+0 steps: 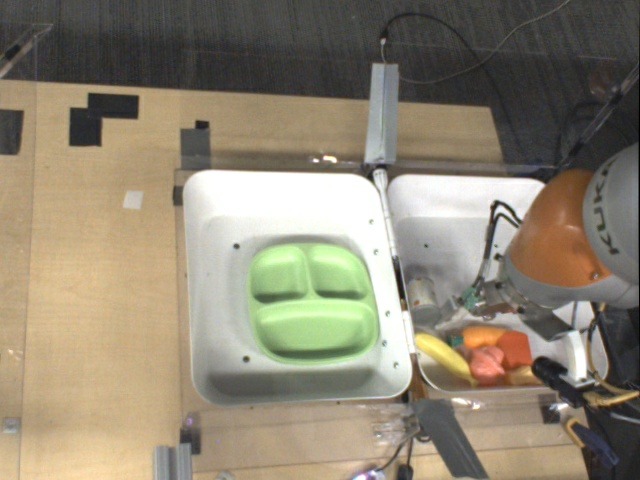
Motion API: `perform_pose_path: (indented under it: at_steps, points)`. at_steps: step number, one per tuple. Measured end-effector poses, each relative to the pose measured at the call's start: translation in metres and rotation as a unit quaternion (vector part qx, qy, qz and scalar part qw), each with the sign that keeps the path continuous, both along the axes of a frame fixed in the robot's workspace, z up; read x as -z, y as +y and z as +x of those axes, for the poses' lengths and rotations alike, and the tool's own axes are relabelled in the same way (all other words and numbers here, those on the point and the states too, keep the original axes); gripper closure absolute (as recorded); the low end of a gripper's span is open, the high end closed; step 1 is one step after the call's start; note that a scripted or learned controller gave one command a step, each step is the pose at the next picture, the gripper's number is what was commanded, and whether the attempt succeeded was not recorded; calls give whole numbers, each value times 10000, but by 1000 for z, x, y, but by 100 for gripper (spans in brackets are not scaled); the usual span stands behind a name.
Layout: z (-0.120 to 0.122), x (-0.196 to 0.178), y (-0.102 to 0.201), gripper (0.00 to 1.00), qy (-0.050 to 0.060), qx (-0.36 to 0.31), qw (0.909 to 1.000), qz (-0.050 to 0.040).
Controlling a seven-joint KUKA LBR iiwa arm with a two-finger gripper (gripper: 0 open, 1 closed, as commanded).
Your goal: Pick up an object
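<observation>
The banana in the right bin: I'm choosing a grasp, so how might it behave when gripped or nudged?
The banana looks smooth and curved, so it may slip or pivot between fingers. It lies crowded against the bin wall and a pink item, so a push would likely jam rather than roll it.

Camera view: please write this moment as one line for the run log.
arm over right bin | gripper low above banana, orange and red items | nothing seen held | green tray in left bin

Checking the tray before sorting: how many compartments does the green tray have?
3. The green tray in the left bin has two small compartments side by side on its far half and one wide one on its near half.
</observation>
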State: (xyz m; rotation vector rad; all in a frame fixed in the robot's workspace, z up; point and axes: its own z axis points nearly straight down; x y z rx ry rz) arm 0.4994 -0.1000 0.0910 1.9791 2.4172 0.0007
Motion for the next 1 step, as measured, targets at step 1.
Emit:
perform_pose_path:
  at_steps: [1]
  points:
    - [4, -9, 4, 100, -30, -19, 10000, 28]
